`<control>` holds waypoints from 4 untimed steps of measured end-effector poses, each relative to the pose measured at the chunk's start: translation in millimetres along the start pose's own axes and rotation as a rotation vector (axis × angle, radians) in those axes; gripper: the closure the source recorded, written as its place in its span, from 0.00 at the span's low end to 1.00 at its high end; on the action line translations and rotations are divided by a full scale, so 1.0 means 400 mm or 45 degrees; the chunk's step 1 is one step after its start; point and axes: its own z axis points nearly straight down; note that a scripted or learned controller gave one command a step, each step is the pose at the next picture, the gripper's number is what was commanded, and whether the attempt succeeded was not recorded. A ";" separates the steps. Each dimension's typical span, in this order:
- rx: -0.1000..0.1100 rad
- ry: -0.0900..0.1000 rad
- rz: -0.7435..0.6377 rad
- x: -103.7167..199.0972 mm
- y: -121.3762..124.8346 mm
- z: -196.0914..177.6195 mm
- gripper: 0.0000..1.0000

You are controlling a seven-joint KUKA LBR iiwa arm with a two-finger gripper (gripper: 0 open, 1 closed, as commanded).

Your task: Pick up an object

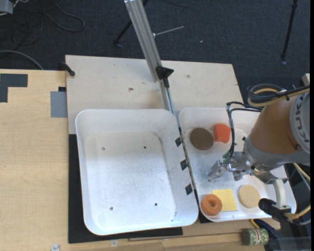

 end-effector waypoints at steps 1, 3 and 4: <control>-0.011 -0.002 0.000 0.000 0.002 0.110 0.00; -0.014 -0.003 -0.002 -0.016 0.013 -0.027 1.00; -0.016 -0.003 -0.002 -0.018 0.014 -0.158 1.00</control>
